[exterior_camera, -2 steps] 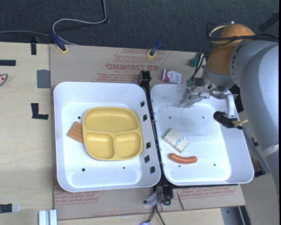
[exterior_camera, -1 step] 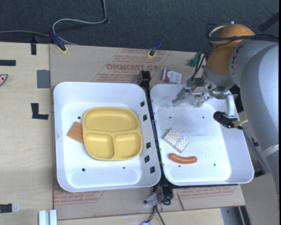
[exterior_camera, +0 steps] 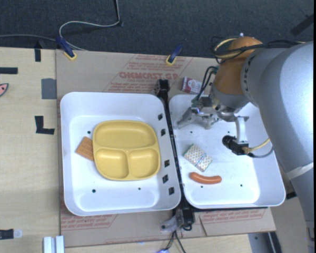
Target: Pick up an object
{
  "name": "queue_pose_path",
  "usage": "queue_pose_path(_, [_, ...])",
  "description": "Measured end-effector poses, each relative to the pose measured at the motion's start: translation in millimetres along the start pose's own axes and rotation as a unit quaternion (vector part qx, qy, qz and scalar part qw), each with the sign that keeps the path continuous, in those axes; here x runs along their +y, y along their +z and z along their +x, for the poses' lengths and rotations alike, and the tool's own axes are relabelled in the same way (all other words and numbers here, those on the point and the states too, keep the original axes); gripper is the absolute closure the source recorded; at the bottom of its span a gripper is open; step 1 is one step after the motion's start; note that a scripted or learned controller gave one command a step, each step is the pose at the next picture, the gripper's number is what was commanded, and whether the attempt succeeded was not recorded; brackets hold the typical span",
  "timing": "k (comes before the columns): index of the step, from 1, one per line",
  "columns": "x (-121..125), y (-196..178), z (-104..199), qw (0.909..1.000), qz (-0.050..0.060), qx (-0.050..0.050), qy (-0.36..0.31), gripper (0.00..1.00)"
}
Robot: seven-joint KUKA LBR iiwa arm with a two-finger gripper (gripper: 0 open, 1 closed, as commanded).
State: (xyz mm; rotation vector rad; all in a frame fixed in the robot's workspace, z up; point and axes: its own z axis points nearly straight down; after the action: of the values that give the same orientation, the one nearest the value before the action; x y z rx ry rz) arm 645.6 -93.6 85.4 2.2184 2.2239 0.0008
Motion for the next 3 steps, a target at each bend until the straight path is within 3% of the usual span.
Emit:
queue_pose_path(1, [-78, -1, -1, 1.0, -0.001, 0.0, 0.001, 0.0])
queue_pose_path(2, [-117, -1, -3, 1.0, -0.003, -0.001, 0.001, 0.0])
queue_pose_path(3, [-17, -1, -6, 1.0, -0.002, -0.001, 0.0, 0.0])
